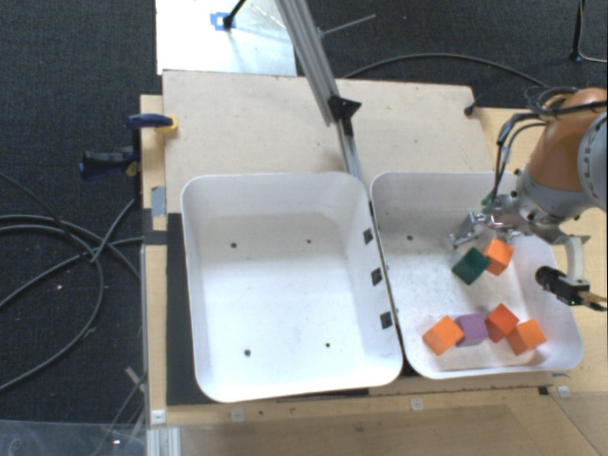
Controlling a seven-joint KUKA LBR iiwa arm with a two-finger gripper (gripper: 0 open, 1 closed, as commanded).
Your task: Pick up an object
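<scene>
tool (481, 238) hovered low in the right bin (418, 198), grip state unclear. green block (469, 268) and orange block (498, 255) lay just beneath it; nothing was visibly lifted yet.

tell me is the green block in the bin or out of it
In. The green block lies inside the right bin, on its floor, touching an orange block, right under the gripper.

A grey robot arm (591, 164) with a rounded orange band (560, 150), thin dark cables looping beside that band, and a silvery metal gripper (483, 231) below that band.
</scene>
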